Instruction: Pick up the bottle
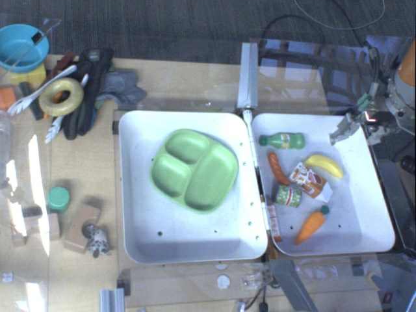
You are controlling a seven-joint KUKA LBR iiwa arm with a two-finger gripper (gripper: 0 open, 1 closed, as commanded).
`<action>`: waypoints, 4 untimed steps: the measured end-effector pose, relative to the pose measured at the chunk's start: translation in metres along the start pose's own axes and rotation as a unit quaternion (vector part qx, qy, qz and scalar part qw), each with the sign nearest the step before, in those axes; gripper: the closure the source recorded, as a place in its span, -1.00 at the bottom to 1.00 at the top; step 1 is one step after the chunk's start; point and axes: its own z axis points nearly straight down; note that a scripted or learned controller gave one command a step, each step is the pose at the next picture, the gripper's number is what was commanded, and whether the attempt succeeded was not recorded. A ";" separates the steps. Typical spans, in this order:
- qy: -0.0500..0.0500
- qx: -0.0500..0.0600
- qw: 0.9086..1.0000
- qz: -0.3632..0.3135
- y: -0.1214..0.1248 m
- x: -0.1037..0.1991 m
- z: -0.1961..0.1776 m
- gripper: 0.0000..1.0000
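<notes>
Bottle point(283, 140), right bin | on its side, long axis 3–9 o'clock, cap at 9 | lies 9 o'clock of gripper point(342, 132), apart | gripper state: cannot tell

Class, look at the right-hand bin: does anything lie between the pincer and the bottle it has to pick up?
Nothing visible does. The pincer hangs at the right bin's far right edge, the bottle lies to its left, and bare white floor separates them. The banana sits nearer the camera.

Bare white floor lies open right of the small green plastic bottle point(283, 140), while an orange-red sausage point(277, 168) and yellow banana point(325, 166) crowd its near side.
</notes>
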 end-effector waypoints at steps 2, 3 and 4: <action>0.000 -0.002 1.000 -0.002 0.095 0.054 0.196 -1.00; 0.000 -0.006 1.000 -0.004 0.097 0.056 0.183 1.00; 0.000 -0.006 1.000 -0.004 0.097 0.056 0.183 -1.00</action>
